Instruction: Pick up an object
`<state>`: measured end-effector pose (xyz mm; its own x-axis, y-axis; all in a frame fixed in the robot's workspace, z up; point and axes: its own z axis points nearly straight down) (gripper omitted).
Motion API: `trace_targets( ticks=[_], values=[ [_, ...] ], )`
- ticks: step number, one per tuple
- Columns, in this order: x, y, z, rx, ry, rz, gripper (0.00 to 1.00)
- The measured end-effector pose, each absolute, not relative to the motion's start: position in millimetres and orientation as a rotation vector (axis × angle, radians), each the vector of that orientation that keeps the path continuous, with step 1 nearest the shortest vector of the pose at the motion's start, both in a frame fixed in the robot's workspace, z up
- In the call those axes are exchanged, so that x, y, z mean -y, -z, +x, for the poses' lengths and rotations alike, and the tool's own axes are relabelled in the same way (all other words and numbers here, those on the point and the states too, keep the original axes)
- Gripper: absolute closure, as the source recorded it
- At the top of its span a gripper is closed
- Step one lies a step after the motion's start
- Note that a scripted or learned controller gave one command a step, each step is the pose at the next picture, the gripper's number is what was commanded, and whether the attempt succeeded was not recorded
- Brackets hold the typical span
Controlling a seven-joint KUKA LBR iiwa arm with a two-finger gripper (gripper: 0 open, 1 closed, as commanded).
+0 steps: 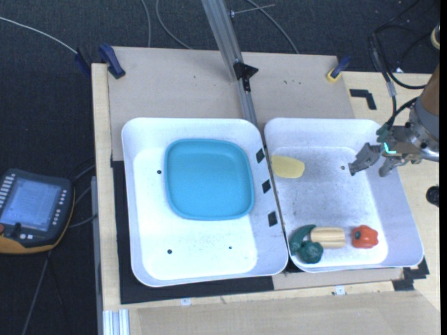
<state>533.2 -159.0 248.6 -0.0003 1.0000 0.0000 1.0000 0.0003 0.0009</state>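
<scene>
Bright, even overhead light — soft shadows, mild glare on white bins (140,187)

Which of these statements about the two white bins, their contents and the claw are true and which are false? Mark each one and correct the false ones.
1. The blue plate lies in the left bin. True.
2. The claw grips the red pepper. False: the pepper lies at the near edge of the right bin, apart from the claw.
3. A yellow piece lies near the right bin's left wall. True.
4. The green thing lies on the plate. False: it lies in the right bin, beside a tan block.
5. The block lies between the green thing and the pepper. True.
</scene>
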Motion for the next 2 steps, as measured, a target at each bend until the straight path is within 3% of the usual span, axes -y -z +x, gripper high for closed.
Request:
trace_targets(
  ticks=[1,2],
  values=[
    [159,-249,533.2,-2.221,-0.001,2.221,0.00],
    [152,-203,537.8,-2.224,0.002,2.222,0.00]
  ],
)
